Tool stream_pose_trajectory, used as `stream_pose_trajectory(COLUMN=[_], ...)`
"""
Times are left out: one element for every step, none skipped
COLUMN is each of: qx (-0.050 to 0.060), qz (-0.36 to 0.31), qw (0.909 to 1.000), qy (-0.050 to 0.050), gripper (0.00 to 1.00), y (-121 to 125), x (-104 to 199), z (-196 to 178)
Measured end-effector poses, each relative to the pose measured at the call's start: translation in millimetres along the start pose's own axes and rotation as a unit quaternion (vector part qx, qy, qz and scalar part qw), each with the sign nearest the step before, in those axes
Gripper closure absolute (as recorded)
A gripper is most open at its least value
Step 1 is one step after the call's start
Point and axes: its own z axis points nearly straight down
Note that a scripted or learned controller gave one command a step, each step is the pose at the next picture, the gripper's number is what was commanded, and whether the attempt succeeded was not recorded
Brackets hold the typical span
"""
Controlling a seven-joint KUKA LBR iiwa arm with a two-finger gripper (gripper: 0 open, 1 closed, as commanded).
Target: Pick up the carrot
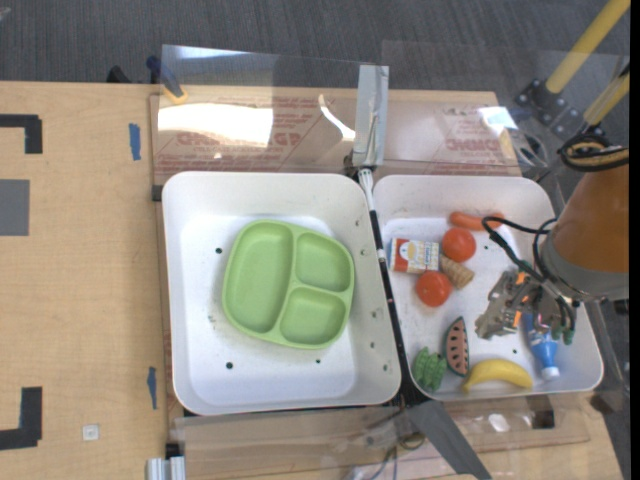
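Observation:
The carrot [468, 219], a short orange stick, lies near the far wall of the right bin [585, 368], just behind a red tomato [459, 244]. My gripper [503, 305] hangs low over the right middle of this bin, to the right of and nearer the camera than the carrot, and apart from it. The arm's orange band [600, 218] and dark cables cover the bin's right side. Nothing shows between the gripper's tips.
The right bin also holds a small carton [413, 256], a second tomato [433, 288], a brown piece [461, 274], a watermelon slice [456, 346], broccoli [430, 368], a banana [498, 373] and a blue tube [545, 354]. A green divided plate [288, 283] sits in the left bin [190, 268].

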Motion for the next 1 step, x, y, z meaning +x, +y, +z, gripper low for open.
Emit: stream_pose_trajectory(qx=[-0.001], qz=[0.001], qw=[1.0000], qy=[-0.005], gripper=[1.00], y=[50.7], x=[-6.3], z=[-73.5])
